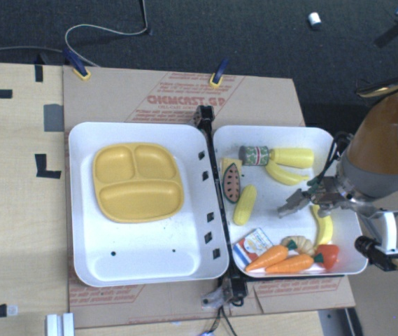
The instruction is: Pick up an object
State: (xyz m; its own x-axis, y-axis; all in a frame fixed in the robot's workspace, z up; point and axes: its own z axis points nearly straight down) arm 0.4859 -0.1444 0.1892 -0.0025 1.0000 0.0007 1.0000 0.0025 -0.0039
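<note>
Here the arm (pixel 380 152) reaches in from the right edge of the frame, and its pincer (pixel 303 200) hangs low over the right bin (pixel 268 130) — fingers spread apart, nothing between them. Just right of the fingertips a small banana (pixel 324 228) lies upright along the bin's right side. In the upper part of this bin sit a green can (pixel 254 155) on its side and, touching it, a pair of yellow bananas (pixel 291 164). Toward the left wall lie a watermelon slice (pixel 232 180) and a corn cob (pixel 245 204), close together. Along the lower edge are a small red-and-white packet (pixel 256 243), two carrots (pixel 280 260) and a red tomato (pixel 329 255), crowded side by side. The left bin (pixel 87 187) holds a yellow divided plate (pixel 139 182) in its upper half. Both bins rest on a cardboard sheet (pixel 185 96) on the desk (pixel 10 187).
</note>
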